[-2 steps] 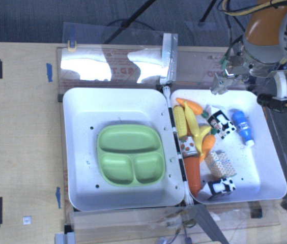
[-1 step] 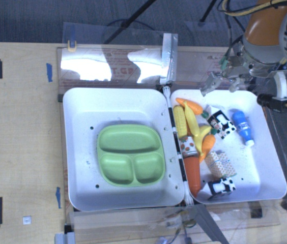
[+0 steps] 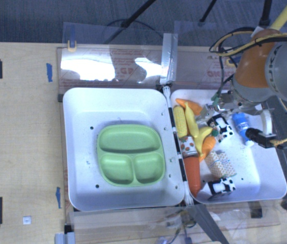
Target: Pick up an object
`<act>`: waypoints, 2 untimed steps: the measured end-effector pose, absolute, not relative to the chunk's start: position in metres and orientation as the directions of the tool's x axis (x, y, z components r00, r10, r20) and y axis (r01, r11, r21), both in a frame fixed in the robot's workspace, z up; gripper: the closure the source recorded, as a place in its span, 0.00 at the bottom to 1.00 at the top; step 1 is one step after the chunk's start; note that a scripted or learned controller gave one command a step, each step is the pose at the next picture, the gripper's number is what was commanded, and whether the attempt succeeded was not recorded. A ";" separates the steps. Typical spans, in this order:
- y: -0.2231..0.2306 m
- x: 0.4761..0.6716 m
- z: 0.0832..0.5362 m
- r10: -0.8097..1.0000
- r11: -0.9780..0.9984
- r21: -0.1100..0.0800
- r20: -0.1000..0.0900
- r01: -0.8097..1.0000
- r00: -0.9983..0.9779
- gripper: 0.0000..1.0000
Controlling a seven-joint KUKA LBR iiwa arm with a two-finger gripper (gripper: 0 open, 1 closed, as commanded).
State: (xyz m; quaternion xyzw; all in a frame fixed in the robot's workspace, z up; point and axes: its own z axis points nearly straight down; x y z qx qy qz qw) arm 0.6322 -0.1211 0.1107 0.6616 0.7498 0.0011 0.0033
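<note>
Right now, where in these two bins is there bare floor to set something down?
Left bin: a bare white border all round the green divided tray, widest at its upper part. Right bin: bare floor at the lower right, beyond the black-and-white toy. Crowded along its left wall, where the corn, banana and carrot pile up.

Matt green plastic tray (image 3: pixel 131 154)

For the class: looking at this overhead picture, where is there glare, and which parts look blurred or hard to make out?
Camera view: strong glare on the clear panel behind the left bin, washing out its surface; the green divided tray is evenly lit and sharp; the pile of toys in the right bin is soft and small, and the gripper merges with the clutter.
</note>
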 end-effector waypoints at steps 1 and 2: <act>-0.122 0.633 0.121 0.992 0.125 0.009 -0.006 0.992 -0.125 1.00; -0.057 0.607 0.209 0.989 0.151 0.002 -0.001 0.989 -0.151 1.00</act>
